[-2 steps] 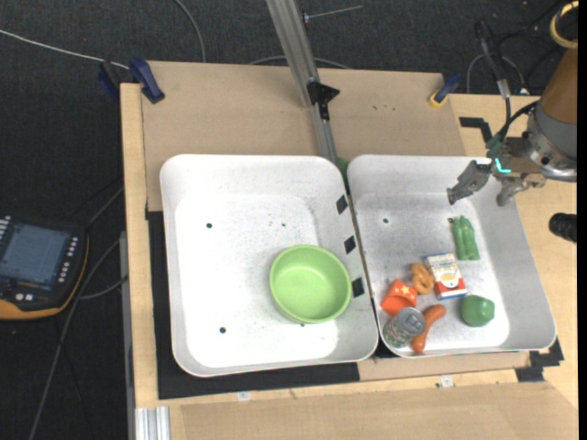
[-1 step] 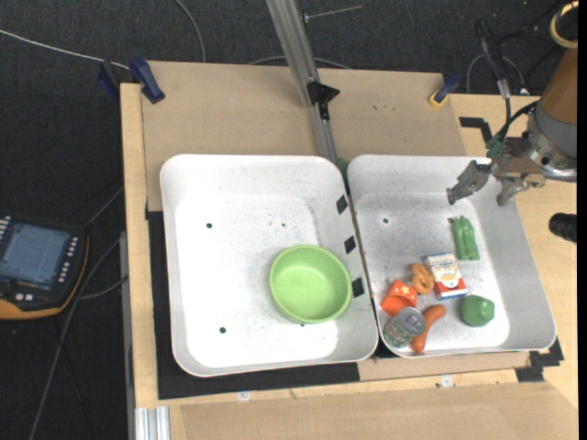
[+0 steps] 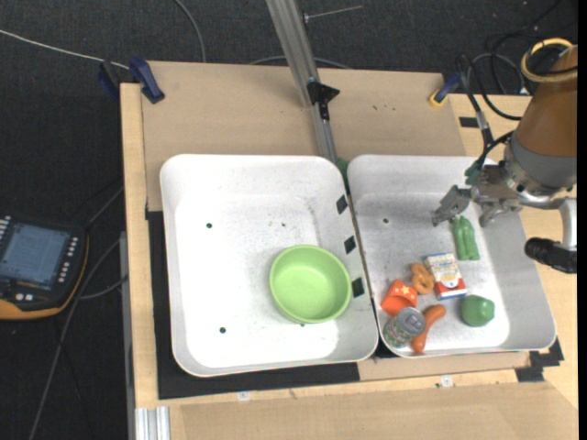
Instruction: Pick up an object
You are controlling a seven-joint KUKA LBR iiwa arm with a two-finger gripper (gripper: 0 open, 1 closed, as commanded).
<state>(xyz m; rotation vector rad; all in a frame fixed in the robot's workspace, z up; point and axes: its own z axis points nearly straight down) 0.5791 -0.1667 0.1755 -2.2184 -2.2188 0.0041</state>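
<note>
The gripper (image 3: pixel 474 207), fingers spread and holding nothing, hovers above the green bottle (image 3: pixel 466 239) lying in the right bin (image 3: pixel 404 186). The bottle appears light, rigid and smooth (likely slippery plastic); grasp across its narrow body, mid-length.

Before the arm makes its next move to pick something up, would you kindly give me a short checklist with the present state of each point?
1. Gripper is above the right white bin: ok.
2. A target is close: the long green plastic bottle lies just below the fingers: ok.
3. Fingers spread and holding nothing: ok.
4. Target free of neighbours: the small white and red carton lies near its lower end; touching or not: cannot tell.
5. Round light green bowl sits in the left white bin, out of the way: ok.
</note>
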